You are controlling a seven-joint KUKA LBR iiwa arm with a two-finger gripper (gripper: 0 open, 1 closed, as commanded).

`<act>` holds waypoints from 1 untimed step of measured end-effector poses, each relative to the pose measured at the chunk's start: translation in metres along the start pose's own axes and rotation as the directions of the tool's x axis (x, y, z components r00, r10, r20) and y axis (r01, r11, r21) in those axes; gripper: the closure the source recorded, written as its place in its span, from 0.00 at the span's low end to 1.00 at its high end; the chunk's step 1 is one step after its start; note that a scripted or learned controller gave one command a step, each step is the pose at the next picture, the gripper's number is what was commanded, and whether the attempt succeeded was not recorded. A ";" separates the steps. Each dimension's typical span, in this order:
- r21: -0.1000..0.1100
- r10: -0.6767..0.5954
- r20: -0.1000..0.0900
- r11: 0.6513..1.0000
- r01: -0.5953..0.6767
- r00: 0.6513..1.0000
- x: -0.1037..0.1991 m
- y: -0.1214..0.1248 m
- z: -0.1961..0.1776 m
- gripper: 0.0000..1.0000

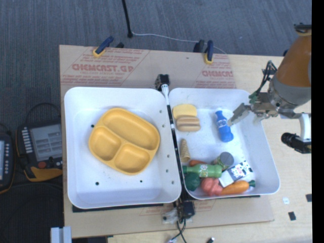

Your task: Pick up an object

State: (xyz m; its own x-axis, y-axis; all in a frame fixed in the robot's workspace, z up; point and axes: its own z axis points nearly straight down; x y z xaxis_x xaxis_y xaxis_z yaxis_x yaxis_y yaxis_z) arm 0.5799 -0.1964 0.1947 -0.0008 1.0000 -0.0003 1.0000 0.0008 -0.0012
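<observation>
You are reaching for the blue bottle (223, 126), lying at the upper middle of the right bin (268, 158), so be lowering the hand (242, 114) squarely over its body, clear of the bun (186, 117). The hand is hovering at the frame's right, slanting down-left, empty; I cannot tell how it is set.

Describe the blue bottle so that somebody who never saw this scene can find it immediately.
Look in the right white bin, in its upper half. The blue bottle lies there on the bin floor, right of the toy burger and just left of the gripper. It is the only blue item there.
</observation>
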 end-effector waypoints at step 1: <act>-0.002 0.000 0.002 1.000 0.000 1.000 0.038 0.024 0.099 0.00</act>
State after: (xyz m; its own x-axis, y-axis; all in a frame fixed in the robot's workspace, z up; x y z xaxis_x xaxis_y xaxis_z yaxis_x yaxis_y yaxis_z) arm 0.6034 -0.1582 0.0956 -0.0011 1.0000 -0.0019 1.0000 0.0011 0.0005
